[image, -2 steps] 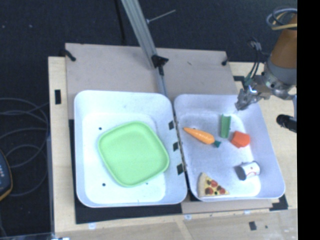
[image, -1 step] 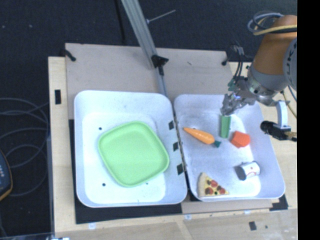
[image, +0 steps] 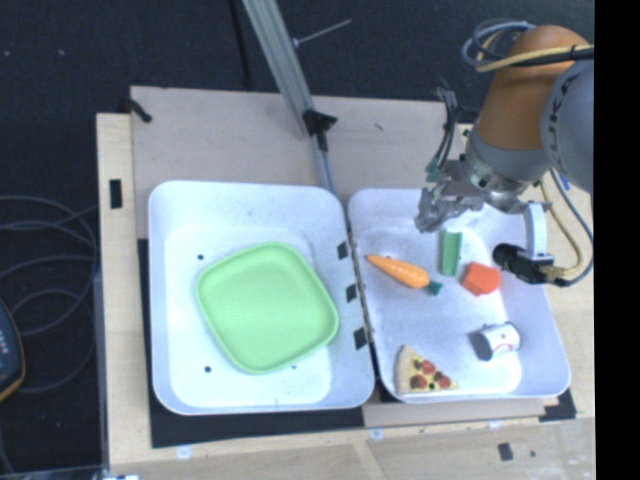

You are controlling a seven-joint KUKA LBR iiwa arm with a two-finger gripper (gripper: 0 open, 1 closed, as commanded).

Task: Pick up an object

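On the worktop (image: 240, 138), the left bin (image: 175, 218) holds a green plate (image: 266, 306). The right bin (image: 540, 358) holds a carrot (image: 398, 270), a pizza slice (image: 422, 372), a green block (image: 450, 252), an orange block (image: 480, 279) and a small grey-and-white object (image: 495, 341). The gripper (image: 437, 216) hangs just above the green block's upper end; whether it is spread or closed I cannot tell.

We're def looking at a robotics lab: plywood bench (image: 240, 133) w/ two white bins (image: 170, 268) side by side, metal camera pole (image: 275, 43), loose cables (image: 45, 258) on dark carpet, and toy food like a plastic pizza slice (image: 422, 372).
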